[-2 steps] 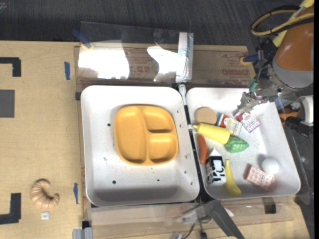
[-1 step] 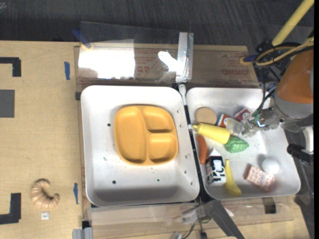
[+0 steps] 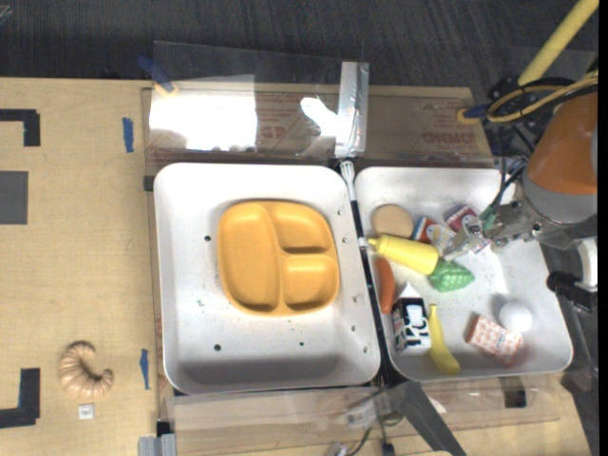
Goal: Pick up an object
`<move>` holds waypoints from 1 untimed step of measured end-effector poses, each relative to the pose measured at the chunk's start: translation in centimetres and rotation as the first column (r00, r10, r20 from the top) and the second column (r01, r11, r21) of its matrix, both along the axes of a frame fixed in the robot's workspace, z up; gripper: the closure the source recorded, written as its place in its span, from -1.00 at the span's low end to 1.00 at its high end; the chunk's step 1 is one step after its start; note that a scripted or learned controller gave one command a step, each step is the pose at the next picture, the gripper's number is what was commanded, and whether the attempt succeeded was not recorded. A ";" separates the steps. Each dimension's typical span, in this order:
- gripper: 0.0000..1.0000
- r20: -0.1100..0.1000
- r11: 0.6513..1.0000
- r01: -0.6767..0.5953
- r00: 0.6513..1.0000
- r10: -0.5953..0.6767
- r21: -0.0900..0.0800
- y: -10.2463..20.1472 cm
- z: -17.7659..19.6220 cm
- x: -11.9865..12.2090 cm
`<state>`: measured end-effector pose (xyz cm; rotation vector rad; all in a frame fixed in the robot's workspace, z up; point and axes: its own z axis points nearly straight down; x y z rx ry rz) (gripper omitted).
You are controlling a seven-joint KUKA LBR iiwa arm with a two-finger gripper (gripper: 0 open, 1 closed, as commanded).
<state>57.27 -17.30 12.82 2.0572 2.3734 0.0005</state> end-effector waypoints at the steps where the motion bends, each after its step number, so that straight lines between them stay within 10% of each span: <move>1: -1.00 0.005 0.999 -0.035 0.999 0.035 -0.001 6.2 -4.1 1.0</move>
